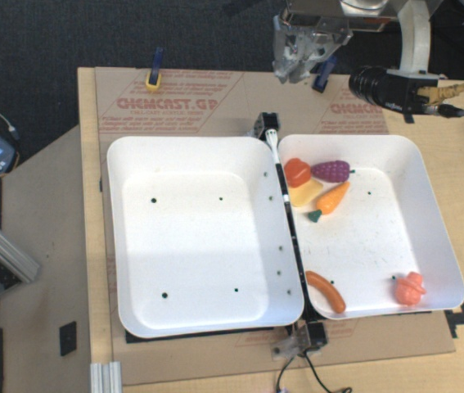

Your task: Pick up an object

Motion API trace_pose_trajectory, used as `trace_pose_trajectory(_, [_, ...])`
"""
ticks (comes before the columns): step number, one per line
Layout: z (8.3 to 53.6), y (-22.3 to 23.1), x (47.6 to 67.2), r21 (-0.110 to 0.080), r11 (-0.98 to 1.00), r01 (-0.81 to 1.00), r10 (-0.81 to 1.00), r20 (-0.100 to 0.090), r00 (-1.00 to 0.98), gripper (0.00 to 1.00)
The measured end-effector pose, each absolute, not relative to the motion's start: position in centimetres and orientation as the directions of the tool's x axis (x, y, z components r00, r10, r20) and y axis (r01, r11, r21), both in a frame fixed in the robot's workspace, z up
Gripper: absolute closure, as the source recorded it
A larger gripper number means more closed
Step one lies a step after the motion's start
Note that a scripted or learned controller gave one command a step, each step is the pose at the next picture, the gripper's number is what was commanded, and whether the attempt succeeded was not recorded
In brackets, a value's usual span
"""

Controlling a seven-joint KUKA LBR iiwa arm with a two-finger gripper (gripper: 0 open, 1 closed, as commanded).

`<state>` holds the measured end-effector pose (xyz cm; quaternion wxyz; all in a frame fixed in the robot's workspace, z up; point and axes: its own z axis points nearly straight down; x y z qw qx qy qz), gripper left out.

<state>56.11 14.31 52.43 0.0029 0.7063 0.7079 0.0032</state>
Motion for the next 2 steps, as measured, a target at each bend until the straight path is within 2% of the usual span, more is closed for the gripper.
trace_pose_trajectory(1, [53.6, 17.4, 57.5, 0.005, 0.003, 1.0, 1.0, 0.001, -0.003, 1.0])
trace_pose_trajectory(2, [53.5, 21.8, 59.8, 0.004, 0.004, 1.0, 1.0, 0.001, -0.004, 1.0])
